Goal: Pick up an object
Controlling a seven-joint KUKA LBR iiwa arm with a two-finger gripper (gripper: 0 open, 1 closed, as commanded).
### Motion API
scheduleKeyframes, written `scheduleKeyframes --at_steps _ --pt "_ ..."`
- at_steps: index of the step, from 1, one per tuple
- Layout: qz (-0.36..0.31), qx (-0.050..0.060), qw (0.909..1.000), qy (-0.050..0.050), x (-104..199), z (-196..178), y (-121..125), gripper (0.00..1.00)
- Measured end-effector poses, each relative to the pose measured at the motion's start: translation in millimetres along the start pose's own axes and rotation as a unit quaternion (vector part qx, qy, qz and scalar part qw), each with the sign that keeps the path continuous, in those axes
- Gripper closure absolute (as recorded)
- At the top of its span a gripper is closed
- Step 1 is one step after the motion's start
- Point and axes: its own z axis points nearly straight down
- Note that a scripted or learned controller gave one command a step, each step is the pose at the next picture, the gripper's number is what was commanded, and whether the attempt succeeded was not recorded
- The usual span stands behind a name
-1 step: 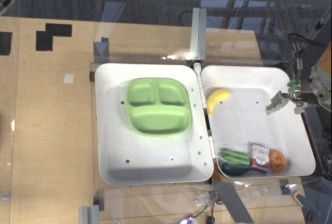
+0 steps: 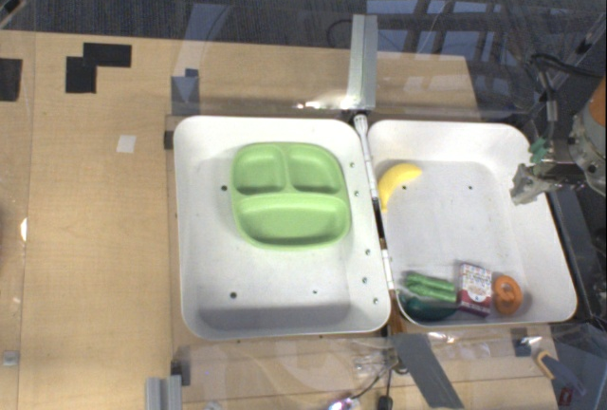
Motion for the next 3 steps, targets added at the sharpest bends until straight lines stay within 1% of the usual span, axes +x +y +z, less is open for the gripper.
scheduleKeyframes --at_steps 1,2,3 --pt "0.015 0.004 0.9999 0.001 8 134 -23 1.0" --pt "0.062 -0.004 0.9981 -0.003 49 167 -34 1.0" --pt "0.104 0.002 0.9946 0.0 89 -17 -10 1.0"
